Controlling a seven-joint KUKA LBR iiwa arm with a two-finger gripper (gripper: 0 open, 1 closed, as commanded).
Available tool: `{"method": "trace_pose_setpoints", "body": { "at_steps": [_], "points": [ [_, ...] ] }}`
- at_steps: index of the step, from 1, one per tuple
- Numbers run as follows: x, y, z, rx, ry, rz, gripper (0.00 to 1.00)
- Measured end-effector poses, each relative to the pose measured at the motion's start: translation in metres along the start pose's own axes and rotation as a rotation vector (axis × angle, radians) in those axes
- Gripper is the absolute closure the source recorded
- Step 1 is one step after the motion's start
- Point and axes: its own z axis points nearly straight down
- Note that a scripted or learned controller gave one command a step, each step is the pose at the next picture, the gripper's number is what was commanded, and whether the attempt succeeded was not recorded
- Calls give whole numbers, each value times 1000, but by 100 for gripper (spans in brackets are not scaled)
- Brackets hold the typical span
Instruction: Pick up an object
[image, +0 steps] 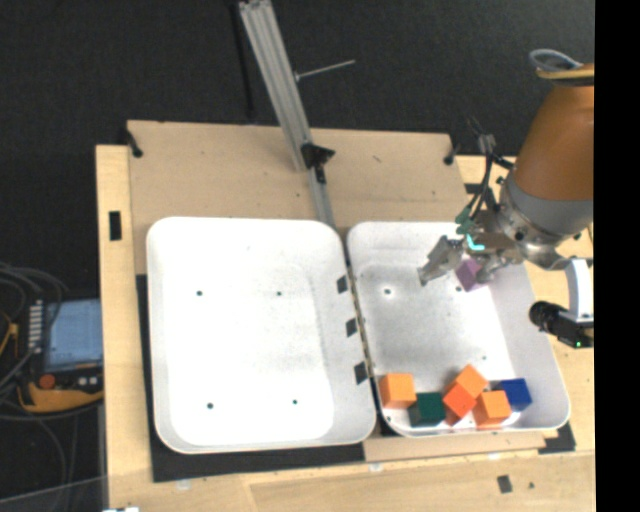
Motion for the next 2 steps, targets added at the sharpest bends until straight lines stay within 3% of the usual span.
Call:
{"method": "trace_pose_setpoints", "body": {
  "at_steps": [1,2],
  "points": [
    [0,1,-2,-5,0,3,0],
    [-1,-9,46,1,-3,6,0]
  ]
}}
